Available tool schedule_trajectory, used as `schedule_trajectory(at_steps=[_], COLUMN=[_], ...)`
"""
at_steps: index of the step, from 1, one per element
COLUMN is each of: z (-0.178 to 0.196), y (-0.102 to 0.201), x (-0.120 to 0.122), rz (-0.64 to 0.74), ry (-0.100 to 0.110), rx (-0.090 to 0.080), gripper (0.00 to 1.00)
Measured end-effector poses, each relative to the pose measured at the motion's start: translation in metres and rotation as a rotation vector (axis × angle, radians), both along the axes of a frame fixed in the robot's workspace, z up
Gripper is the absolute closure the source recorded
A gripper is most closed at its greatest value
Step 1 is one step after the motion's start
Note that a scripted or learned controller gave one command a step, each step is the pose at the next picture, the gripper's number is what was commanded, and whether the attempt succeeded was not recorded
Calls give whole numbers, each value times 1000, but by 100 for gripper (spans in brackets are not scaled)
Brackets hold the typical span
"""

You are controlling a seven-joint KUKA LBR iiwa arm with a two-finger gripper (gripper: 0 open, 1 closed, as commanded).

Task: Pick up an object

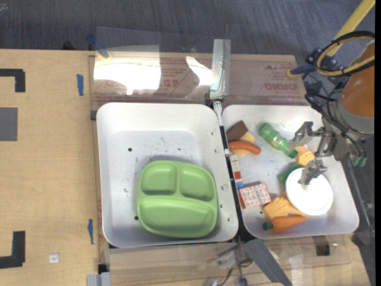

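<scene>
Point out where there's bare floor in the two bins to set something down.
Left bin: bare along the back and left, around the green tray. Right bin: crowded; small patch between the bottle, sausage and white plate, near the gripper.

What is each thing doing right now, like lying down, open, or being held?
Claw: open, over the right bin, holding nothing.
Green tray: flat, right way up, in the left bin.
Green bottle: lying on its side.
White plate: lying flat.
Carrot: lying down.
Hot dog: lying down.
</scene>
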State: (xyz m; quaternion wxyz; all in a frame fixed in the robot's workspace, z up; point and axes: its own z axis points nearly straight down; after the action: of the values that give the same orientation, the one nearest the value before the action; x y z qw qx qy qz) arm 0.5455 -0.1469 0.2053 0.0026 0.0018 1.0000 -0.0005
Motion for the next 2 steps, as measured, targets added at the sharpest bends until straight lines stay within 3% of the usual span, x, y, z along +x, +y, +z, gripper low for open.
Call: schedule_trajectory(at_steps=[1,2], z=[-116,-117], y=[-14,21], x=[14,-44], rz=[-151,-338], ry=[-8,-4], rx=[1,3], gripper=[0,0])
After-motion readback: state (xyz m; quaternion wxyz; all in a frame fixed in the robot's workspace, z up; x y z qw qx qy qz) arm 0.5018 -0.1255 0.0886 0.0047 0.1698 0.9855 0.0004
